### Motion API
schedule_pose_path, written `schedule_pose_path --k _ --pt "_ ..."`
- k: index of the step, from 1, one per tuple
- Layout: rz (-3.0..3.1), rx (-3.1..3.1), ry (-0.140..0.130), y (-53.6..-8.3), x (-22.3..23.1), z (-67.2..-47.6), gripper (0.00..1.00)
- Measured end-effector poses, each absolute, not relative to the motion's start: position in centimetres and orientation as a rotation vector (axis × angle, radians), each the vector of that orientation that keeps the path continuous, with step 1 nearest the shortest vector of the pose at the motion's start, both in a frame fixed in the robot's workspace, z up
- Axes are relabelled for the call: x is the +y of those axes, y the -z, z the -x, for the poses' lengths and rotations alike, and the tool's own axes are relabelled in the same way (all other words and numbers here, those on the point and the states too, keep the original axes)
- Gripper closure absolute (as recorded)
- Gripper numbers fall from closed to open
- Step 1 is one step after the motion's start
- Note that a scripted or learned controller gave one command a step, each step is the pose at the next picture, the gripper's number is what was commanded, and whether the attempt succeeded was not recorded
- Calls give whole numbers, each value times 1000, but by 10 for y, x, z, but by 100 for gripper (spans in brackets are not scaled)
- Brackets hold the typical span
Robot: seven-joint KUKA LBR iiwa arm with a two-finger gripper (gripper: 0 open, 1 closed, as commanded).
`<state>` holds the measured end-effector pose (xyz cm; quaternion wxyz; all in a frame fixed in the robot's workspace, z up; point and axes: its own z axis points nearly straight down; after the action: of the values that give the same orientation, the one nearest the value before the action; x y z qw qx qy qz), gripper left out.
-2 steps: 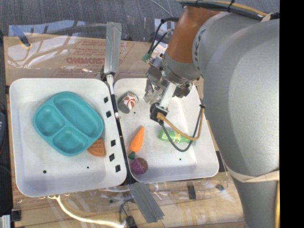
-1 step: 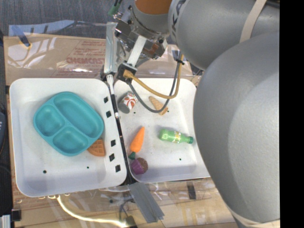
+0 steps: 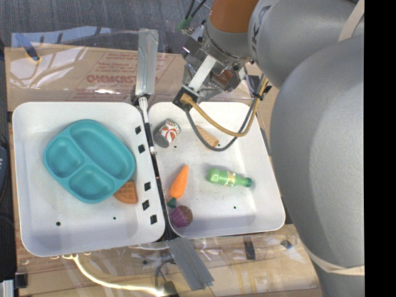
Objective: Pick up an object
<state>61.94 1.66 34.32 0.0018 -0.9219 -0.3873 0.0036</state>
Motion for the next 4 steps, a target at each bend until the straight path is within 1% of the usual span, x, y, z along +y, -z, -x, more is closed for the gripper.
schedule_pose_path --k 1,2,3,4 --pt "2998 -934 -9 -335 -2 -635 100" --pt "3060 -707 -9 -361 -101 -623 100" --pt "3120 -328 -15 -318 -134 -624 100" --pt "3122 -329 -4 -368 -163 -644 100"
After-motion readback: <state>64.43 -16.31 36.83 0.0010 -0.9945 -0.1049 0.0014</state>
